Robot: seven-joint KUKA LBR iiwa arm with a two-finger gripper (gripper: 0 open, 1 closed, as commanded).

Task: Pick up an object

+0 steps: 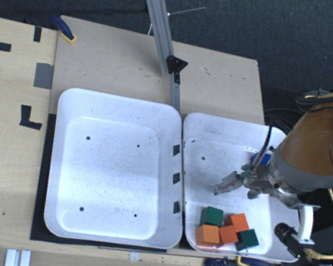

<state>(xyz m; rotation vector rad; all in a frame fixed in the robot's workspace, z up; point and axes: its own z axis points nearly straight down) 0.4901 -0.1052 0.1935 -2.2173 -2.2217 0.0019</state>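
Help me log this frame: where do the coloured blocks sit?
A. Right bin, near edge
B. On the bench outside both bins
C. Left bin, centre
A: the orange and green blocks huddle at the near edge of the right bin.

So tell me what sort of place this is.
Probably a robotics lab's grasping bench: two white bins side by side, small coloured blocks in the right one, and an arm's gripper reaching in above them.

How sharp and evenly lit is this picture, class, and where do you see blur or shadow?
Camera view: lighting is soft and fairly even; the left bin shows speckle, no harsh glare. The coloured blocks in the right bin look soft-edged. The gripper is slightly blurred, and the floor around the bench is dark.
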